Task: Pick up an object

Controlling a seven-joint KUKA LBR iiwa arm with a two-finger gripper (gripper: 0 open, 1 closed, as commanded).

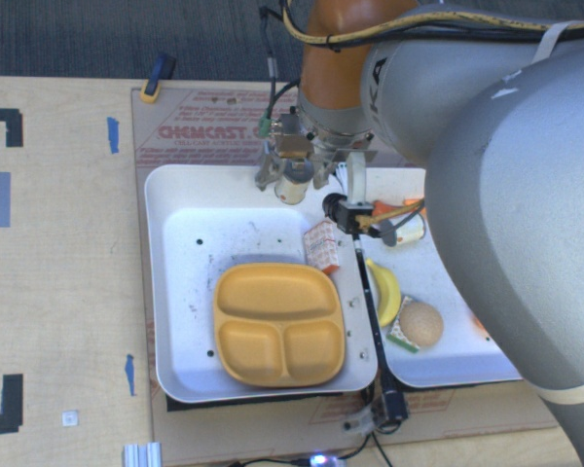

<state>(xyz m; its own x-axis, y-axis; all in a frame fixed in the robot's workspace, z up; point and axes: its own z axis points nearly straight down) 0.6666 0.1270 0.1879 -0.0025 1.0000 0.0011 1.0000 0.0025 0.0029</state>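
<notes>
Small red and white crinkly snack packet (321,244), in the middle of the frame by the yellow plastic divided plate (279,323), looks light and soft, best pinched across its middle, while the gripper (294,175) hangs above, grip unclear.

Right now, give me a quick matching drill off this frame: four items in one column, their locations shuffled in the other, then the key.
Items:
1. yellow divided tray
2. banana
3. gripper
4. small red-and-white carton

Places:
A. over the far rim of the left bin
B. lying in the right bin, near the divider
C. flat on the left bin's floor, near side
D. in the left bin, against its right wall

Pairs: 1-C, 2-B, 3-A, 4-D
</notes>
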